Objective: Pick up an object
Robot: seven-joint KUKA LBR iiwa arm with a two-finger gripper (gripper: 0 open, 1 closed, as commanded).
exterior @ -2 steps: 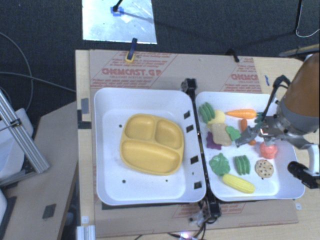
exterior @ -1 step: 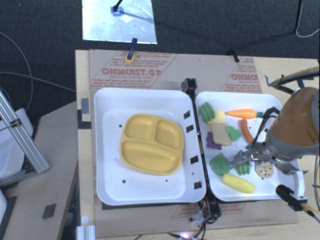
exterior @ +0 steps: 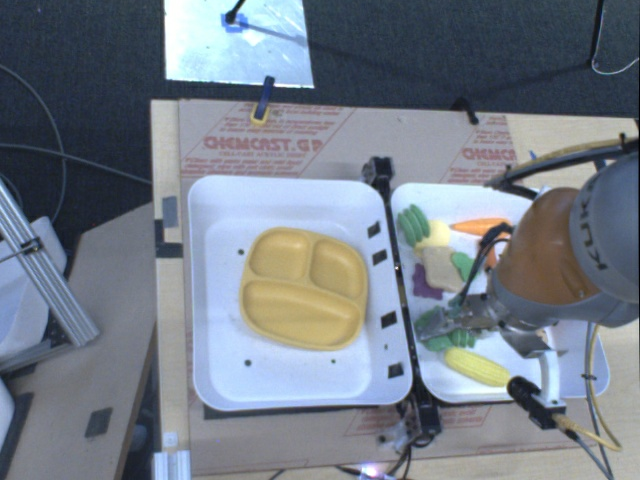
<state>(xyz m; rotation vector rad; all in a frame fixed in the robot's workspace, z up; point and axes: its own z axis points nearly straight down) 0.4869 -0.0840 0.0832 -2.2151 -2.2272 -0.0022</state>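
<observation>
Plastic toy food under the gripper: light, hard and slick

Plastic is what you are dealing with in the right bin (exterior: 590, 373): a heap of toy vegetables, all of them likely light, stiff and smooth-skinned. The gripper (exterior: 440, 325) sits low in that bin, near its left wall, right over a dark green piece (exterior: 441, 342). You cannot tell from this angle whether its fingers are spread or pinched, nor whether anything sits between them, so treat nothing as held.

Just below the gripper lies a yellow corn cob (exterior: 477, 367), on its side and clear of the other pieces. It looks like your easiest pick: take it across its middle, where the round body is thickest, since a grip near the tapered ends would likely squeeze it out. Further up the bin you have a green pod (exterior: 413, 224), an orange carrot (exterior: 480, 226), a beige block (exterior: 438, 264) and a purple piece (exterior: 424, 282), packed close and touching one another.

The left bin (exterior: 220, 218) holds a yellow divided tray (exterior: 303, 288), broad and flat, a poor shape for a two-finger pinch
</observation>
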